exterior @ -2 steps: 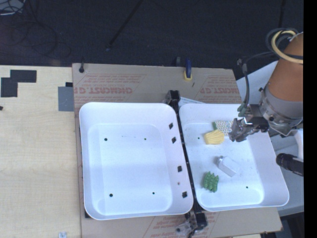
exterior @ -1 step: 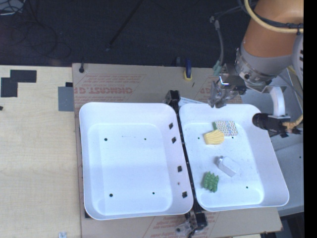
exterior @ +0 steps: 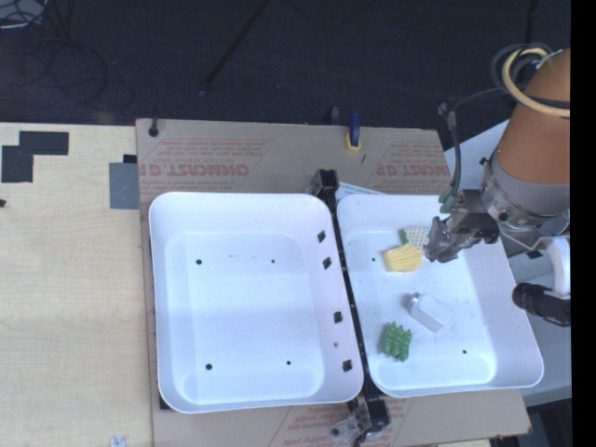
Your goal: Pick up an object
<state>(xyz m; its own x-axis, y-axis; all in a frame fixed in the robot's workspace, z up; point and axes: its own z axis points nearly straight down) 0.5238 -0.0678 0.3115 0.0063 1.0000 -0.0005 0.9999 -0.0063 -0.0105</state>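
Brown cardboard sheeting covers the bench under two shallow white bins, with pale wood off to one side and dark floor with cables behind. From where I stand, the left bin has nothing for the arm to take; the right bin carries the pieces. A yellow ridged block lies near its upper middle, a small grey-white piece sits below that, and a green studded piece rests nearer the front edge, all well apart from one another.

The gripper is low inside the right bin, just beside the yellow block (possibly touching its right end, hard to say). I cannot tell whether its pincer is apart or together. Nothing appears lifted, so I judge the pick not yet done: grasp and raise remain.
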